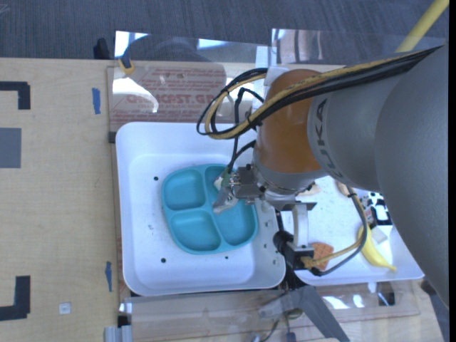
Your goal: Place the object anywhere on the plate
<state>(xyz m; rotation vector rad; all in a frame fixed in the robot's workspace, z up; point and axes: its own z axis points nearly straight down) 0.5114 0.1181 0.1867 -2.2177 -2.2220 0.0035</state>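
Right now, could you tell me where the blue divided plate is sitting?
The blue plate lies in the left white bin, toward its middle, with the gripper over its right edge.

— What is being shown of the arm (385, 120)?

— A thick grey casing is being seen, with an orange band (288, 130) wrapped above the wrist and dark lettering printed beside it.

— And the cabling?

— Black and yellow cables (235, 102) are being looped over the band; a metal hand (229, 191) is being carried below.
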